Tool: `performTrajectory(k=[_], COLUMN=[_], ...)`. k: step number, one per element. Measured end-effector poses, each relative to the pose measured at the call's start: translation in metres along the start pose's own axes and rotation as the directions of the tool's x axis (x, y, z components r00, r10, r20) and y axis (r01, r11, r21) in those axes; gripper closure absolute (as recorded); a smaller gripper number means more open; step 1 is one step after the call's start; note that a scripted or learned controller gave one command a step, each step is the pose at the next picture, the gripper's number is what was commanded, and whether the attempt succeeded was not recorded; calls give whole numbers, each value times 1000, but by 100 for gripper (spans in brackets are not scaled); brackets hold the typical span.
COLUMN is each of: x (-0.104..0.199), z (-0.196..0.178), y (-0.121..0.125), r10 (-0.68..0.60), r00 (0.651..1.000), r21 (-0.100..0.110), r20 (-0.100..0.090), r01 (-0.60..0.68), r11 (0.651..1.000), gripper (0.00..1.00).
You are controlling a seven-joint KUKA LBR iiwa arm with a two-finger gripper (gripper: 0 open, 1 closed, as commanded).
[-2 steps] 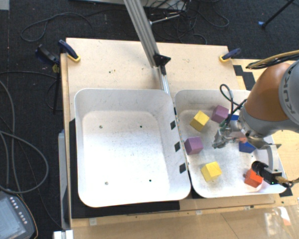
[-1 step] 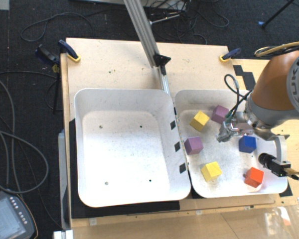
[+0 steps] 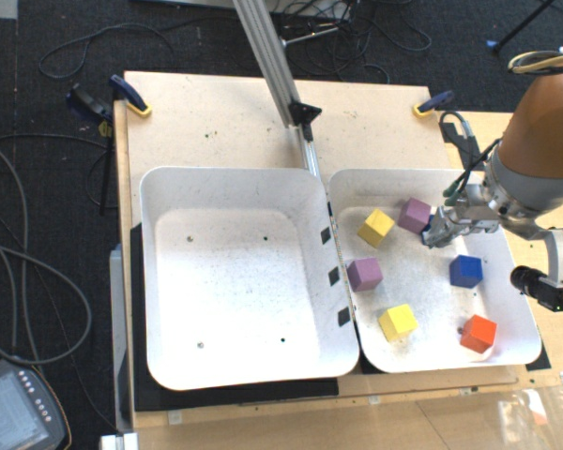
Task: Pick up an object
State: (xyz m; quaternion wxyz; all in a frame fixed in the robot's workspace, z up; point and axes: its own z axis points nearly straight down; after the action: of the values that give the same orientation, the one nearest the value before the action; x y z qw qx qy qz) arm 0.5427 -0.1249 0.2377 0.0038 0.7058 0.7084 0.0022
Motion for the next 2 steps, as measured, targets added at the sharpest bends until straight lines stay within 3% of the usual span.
performTrajectory(k=[1,2], x=[0,48], z=[-24,-9], y=[1,20], r10=[1,-4], r00=[1000,1000], r21=[4,9], r20=[-1,-3], r01=[-1,4], r11=[1000,1000], gripper=[100,100])
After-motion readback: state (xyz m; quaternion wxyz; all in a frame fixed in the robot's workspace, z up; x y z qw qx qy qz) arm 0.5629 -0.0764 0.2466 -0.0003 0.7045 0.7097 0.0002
